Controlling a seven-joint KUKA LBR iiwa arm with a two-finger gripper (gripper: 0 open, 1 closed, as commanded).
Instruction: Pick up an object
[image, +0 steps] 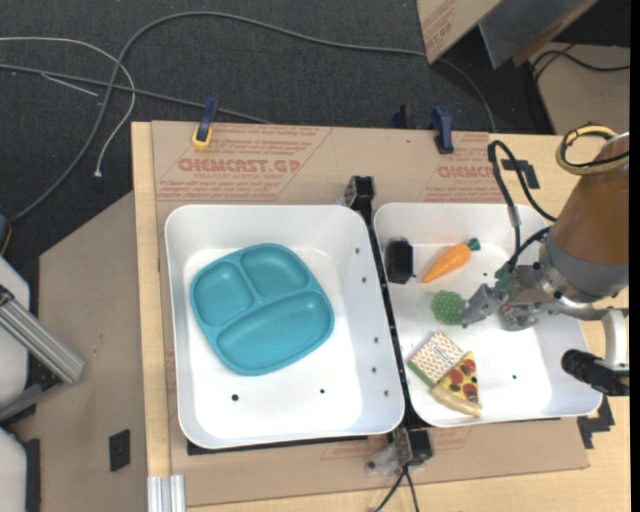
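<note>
Hovering beside the green broccoli (449, 305), the end effector (484, 302) is too blurred to judge its opening.

Right bin (530, 400) contents: 5 toy items, all loose on bin floor.

Toy carrot (447, 261): orange w/ green top, lying tilted, upper middle. Black block (400, 260): just left of carrot, near bin's left wall. Toy broccoli (449, 305): green, bumpy, below carrot, mid-bin. Pizza slice (459, 384): yellow crust, red/dark toppings, flat, near front edge. Checkered wedge (434, 357): red-white pattern w/ green edge, touching pizza's upper-left side.
</note>
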